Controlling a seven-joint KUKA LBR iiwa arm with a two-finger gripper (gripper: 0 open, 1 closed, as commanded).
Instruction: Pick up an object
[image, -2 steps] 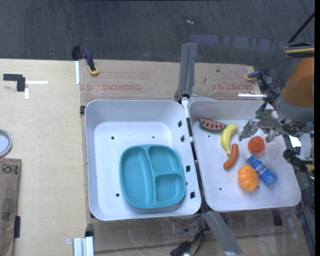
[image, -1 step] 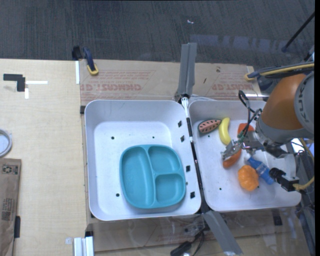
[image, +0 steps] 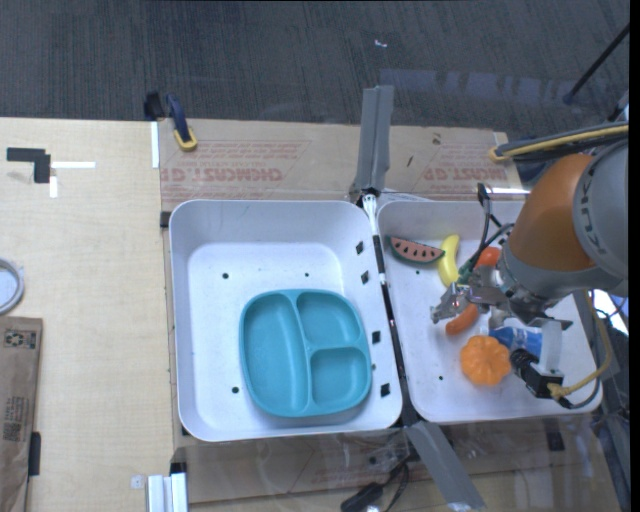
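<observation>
The silver tool (image: 452, 303) is seen low in the right white bin (image: 425, 385), touching a small orange carrot (image: 463, 318). Whether it is open cannot be told.

divided tray (image: 300, 350) in left bin (image: 190, 330), toy food perhaps (image: 485, 360) in right bin (image: 425, 385)

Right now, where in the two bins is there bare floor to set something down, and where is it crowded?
Free: the left bin floor behind and left of the blue divided plate, and the right bin's near-left corner. Crowded: the right bin's middle, where the gripper hangs over a carrot beside the orange pumpkin, banana and watermelon slice.
</observation>
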